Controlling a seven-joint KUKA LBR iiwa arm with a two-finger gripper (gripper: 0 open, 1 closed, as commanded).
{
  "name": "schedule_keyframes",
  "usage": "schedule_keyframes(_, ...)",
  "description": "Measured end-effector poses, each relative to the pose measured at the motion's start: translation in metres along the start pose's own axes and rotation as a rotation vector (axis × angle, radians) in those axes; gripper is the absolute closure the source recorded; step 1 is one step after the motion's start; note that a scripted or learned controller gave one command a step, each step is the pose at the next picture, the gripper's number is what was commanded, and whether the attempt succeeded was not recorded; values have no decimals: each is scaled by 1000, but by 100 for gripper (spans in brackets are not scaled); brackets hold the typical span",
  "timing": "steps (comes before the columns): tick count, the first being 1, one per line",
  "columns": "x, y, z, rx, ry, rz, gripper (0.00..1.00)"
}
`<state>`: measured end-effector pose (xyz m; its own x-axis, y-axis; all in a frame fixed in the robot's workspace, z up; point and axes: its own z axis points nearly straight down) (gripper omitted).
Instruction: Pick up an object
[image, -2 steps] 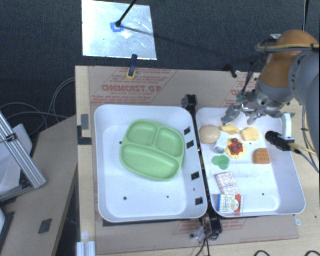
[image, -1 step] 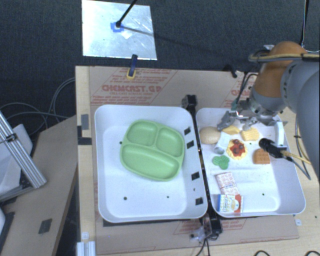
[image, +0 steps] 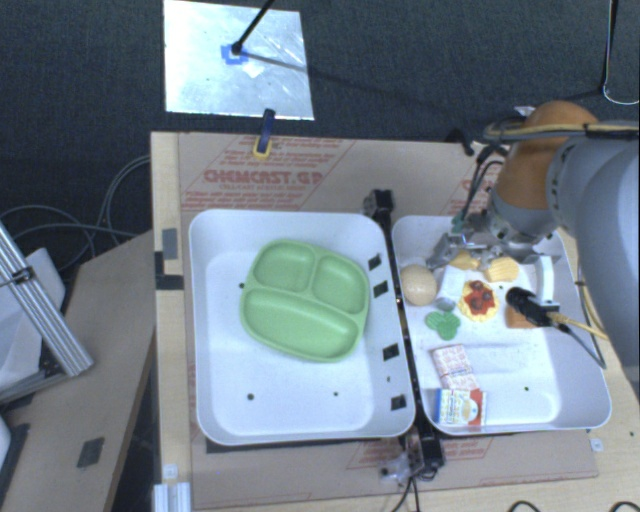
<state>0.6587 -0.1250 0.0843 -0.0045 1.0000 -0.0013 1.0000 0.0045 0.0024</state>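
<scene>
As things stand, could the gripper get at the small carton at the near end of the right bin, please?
Probably yes. The carton lies flat with bare bin floor around it and only a pink packet just behind it. The gripper is at the bin's far end, among other items.

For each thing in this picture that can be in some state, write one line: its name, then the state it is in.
green divided plate: lying flat in the left bin, right way up, compartments bare.
egg: resting at the left side of the right bin.
small pizza: lying flat, topping up.
green leaf piece: lying flat beside the pizza.
two small cartons: lying flat, closed.
gripper: low over the right bin's far end.
</scene>
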Motion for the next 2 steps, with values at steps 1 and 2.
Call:
schedule_keyframes(1, 0, 1, -12, -3, 1, -2, 100)
schedule_keyframes(2, 3, -1, -58, -4, 1, 0, 100)
